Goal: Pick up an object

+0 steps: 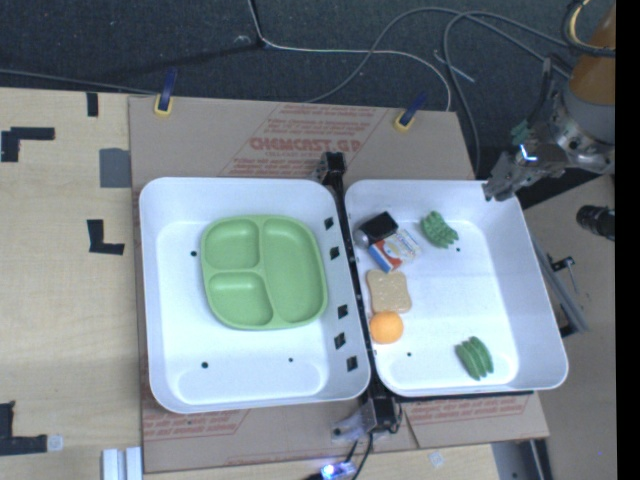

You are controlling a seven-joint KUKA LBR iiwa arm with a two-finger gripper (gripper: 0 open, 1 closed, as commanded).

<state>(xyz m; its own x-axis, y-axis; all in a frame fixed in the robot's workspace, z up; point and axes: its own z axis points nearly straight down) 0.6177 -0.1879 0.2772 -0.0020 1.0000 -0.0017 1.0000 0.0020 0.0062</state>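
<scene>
A: What is noted in the right bin [540, 298]?

B: Six small things are logged. A slice of toast [389, 291] is laid flat near the bin's left wall, with an orange ball [386, 327] touching its lower edge. Just above the toast a small printed packet [393, 252] is seen, and a black block [377, 227] is set against the packet's upper left. A leafy green piece [438, 229] is placed to the right of the packet, apart from it. A second green vegetable [475, 357] is found alone near the bin's lower right corner, well apart from the rest.

A: And the gripper?

B: The gripper [505, 183] is recorded at the upper right corner of the right bin, over its rim, away from all six things. Nothing is seen between its parts. Whether it is released or clenched cannot be told at this size.

A: The arm?

B: A grey wrist with an orange band [592, 23] is seen at the upper right, reaching in from that side.

A: The left bin [160, 268]?

B: A green divided plate [265, 271] with three compartments is held in its middle. Both bins are set on a cardboard sheet [290, 138] clipped to the bench.
</scene>
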